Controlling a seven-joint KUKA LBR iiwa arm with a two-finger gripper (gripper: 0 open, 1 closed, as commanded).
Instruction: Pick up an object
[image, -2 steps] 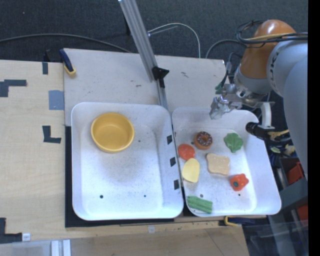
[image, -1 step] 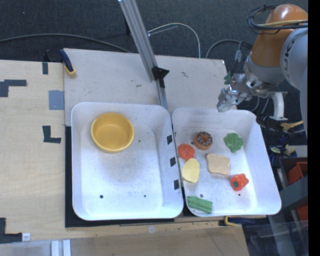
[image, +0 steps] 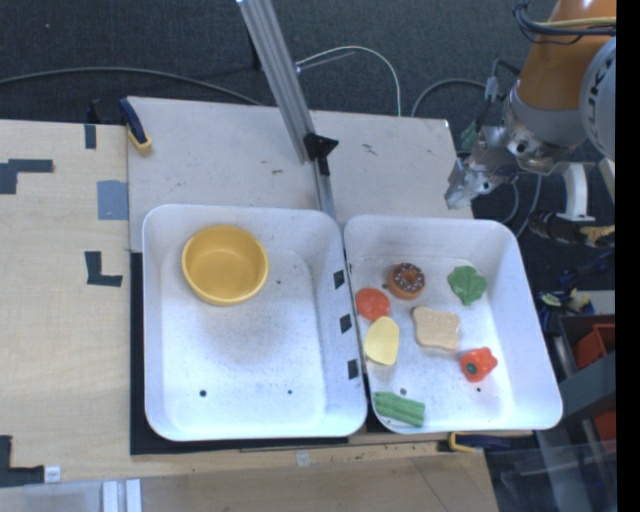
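The right bin (image: 520, 300) holds several toy foods: a chocolate donut (image: 407, 281), a green broccoli piece (image: 467, 284), a red tomato (image: 372, 303), a slice of toast (image: 437, 328), a pale yellow piece (image: 382, 342), a red pepper (image: 478, 364) and a green bean pod (image: 400, 408). My gripper (image: 462, 188) hangs above the bench just beyond the right bin's far edge, apart from every item. Nothing shows between its tips.
The left bin (image: 160, 380) holds a yellow bowl (image: 225, 263) in its far left part. A slanted metal pole (image: 285, 85) with a black clamp rises behind the bins. Cables trail across the dark floor at the back. A blue and yellow clip (image: 134, 124) lies at the board's far left.
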